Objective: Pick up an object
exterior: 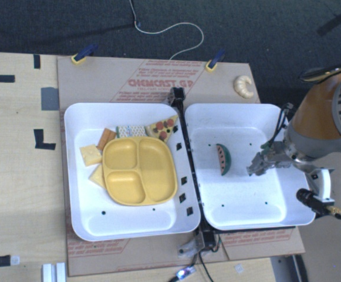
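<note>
wooden bench (17, 116), cardboard sheet (152, 81) under white bins (129, 228).

arm: grey, orange-banded, reaching in from the right, wrist over the right bin's right edge
gripper (257, 168): low inside that bin

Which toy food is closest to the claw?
The watermelon slice. It lies alone in the right bin, just left of the claw. The other food pieces sit in the left bin around the yellow plate.
</note>
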You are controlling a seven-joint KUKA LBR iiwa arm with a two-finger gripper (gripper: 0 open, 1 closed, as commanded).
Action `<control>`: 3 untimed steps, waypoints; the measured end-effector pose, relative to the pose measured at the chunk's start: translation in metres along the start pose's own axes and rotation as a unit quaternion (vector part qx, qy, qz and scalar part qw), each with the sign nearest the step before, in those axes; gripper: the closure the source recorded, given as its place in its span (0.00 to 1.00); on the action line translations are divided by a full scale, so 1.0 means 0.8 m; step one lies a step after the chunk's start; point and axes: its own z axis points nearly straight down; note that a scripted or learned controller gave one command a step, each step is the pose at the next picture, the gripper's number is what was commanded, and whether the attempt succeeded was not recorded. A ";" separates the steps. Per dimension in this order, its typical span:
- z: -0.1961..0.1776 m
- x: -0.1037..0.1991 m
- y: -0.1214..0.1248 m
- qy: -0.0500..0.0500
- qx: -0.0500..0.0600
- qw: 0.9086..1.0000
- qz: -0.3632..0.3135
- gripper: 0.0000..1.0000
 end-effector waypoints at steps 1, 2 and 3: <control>-0.061 -0.011 0.006 -0.001 0.000 1.000 0.000 1.00; -0.096 -0.010 0.007 0.000 0.000 1.000 0.000 1.00; -0.101 0.048 0.015 0.001 0.001 1.000 -0.002 1.00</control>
